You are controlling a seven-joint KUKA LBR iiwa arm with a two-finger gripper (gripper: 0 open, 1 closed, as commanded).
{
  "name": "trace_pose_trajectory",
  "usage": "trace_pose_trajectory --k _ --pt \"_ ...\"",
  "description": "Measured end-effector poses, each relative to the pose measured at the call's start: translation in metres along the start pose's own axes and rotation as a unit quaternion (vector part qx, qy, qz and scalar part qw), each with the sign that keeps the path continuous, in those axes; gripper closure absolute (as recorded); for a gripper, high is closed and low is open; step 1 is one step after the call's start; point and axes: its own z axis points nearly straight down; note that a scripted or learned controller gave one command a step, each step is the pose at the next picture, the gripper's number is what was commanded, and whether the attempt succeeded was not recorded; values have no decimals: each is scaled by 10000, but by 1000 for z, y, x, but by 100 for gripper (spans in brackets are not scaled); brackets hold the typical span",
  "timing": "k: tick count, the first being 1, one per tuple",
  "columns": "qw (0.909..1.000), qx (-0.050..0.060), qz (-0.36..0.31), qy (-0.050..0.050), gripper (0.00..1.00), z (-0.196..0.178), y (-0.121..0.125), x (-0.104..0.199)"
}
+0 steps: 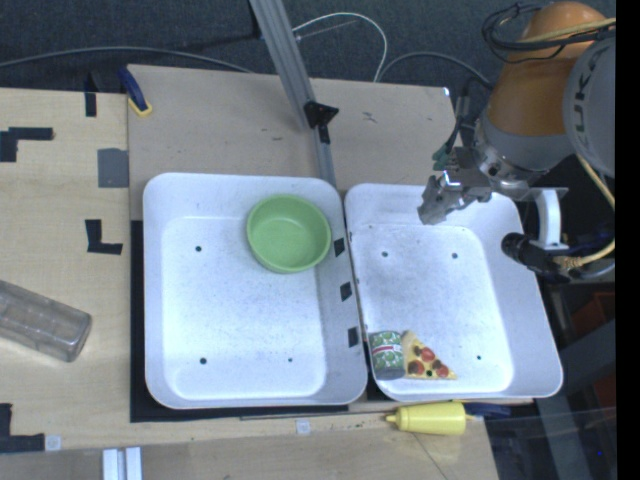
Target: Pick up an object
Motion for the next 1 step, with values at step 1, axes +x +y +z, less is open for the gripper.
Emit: trace_pose_trajectory --k 1 --pt "10000 0 -6 -1 100 17 -27 52"
